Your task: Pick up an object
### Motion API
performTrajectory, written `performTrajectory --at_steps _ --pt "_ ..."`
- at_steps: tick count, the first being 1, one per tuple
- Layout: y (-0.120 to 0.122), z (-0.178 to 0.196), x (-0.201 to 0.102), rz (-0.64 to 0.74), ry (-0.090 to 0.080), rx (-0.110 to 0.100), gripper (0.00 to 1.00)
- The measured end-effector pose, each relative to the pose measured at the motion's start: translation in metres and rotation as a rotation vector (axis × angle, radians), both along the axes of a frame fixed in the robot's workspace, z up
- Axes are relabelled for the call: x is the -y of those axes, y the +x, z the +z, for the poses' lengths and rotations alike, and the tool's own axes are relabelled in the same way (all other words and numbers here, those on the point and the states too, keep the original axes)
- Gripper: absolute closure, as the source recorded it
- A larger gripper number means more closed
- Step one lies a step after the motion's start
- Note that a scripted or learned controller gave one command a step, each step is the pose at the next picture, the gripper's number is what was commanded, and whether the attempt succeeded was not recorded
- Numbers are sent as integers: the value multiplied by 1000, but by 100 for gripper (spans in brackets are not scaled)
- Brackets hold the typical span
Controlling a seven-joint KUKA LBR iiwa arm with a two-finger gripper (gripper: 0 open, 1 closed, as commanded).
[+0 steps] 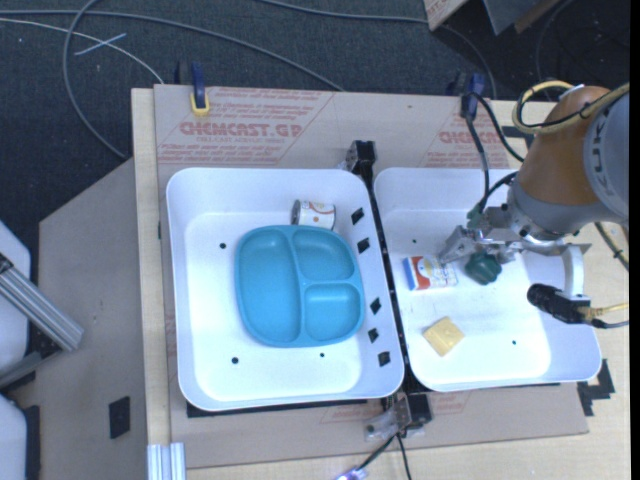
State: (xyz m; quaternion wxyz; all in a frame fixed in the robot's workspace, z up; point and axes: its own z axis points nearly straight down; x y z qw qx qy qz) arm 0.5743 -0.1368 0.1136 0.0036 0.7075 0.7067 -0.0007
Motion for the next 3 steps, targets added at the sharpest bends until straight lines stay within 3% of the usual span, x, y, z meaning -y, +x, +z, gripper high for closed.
performTrajectory --at_steps 1,2,3 --pt "4 -24 2 -1 4 5 0" --pt "5 -11 1 1 5 9 100" --pt "7 33 6 2 5 1 100"
